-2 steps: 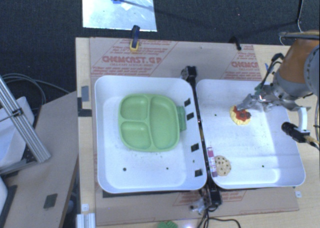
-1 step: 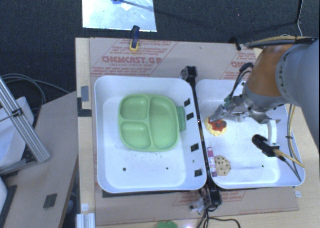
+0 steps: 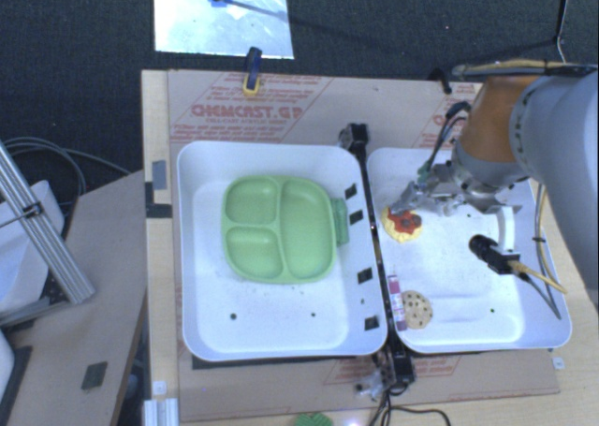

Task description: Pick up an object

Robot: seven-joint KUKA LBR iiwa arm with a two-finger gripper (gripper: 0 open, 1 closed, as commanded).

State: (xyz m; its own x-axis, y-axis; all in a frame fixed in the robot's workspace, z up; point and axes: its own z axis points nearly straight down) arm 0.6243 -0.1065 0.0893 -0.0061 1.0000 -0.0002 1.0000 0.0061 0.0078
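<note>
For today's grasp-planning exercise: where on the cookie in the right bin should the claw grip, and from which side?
Grip the cookie across its round edge, coming straight down from above. It lies flat near the right bin's left wall, so I'd avoid a sideways approach; the side facing the bin's middle looks freer.

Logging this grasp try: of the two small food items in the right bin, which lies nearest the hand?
The yellow piece with the red top, just below the hand. The round cookie lies apart, near the right bin's front edge.

One fixed camera looks down at a slant from above the bench (image 3: 281,96), far enough to take in both white bins (image 3: 201,321) together.
</note>
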